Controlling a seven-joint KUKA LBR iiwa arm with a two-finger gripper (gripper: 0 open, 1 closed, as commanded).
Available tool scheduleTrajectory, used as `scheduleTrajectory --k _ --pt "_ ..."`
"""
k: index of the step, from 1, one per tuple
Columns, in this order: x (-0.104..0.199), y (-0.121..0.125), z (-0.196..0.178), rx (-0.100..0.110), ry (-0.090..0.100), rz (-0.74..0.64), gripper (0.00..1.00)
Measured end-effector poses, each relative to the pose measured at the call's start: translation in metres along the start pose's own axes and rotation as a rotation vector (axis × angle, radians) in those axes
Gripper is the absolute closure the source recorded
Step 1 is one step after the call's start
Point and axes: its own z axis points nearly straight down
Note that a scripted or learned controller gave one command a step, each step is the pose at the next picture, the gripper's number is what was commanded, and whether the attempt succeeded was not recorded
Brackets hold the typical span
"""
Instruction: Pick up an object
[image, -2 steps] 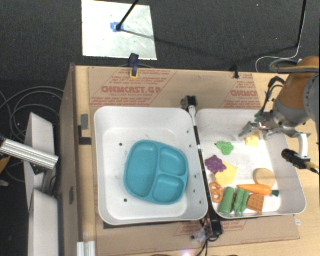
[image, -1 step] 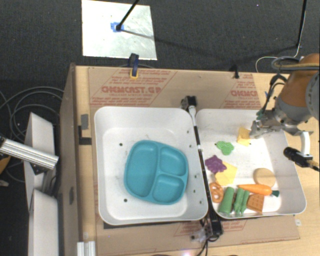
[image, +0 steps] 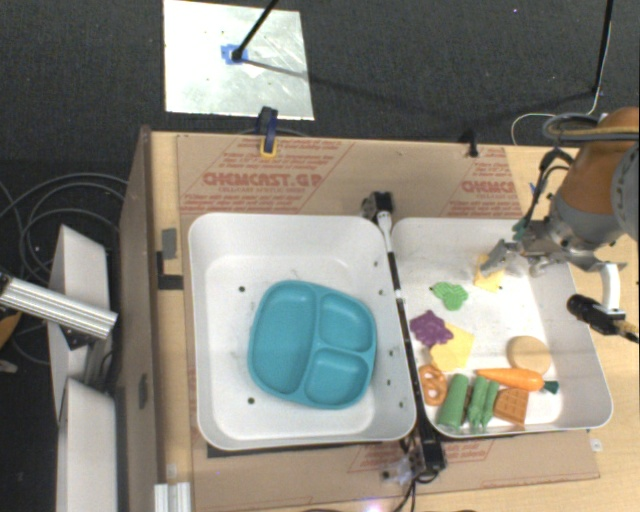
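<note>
Two shallow white bins sit side by side on the bench. The left bin carries only a teal divided plate, lying flat near its centre. The right bin carries the toy food that I take as candidates for the pick. Most pieces crowd the near edge, which I read as random scatter, not arrangement: an orange carrot lies across a waffle piece, touching green pods, with a pretzel just beside them. A tan bread roll sits near the carrot. Purple grapes touch a yellow cheese wedge, and a green leafy piece lies apart, nearer the divider.

The gripper reaches in from the right and sits low over the far part of the right bin, at a small yellow piece. From my station I cannot tell how the gripper is set, nor whether it touches the piece. I judge this isolated yellow piece the target, since it stands clear of its neighbours; nothing appears lifted yet.
</note>
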Motion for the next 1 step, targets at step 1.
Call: scheduleTrajectory --k 1 --pt "0.0542 0.0335 0.0208 0.002 0.003 0.001 0.00"
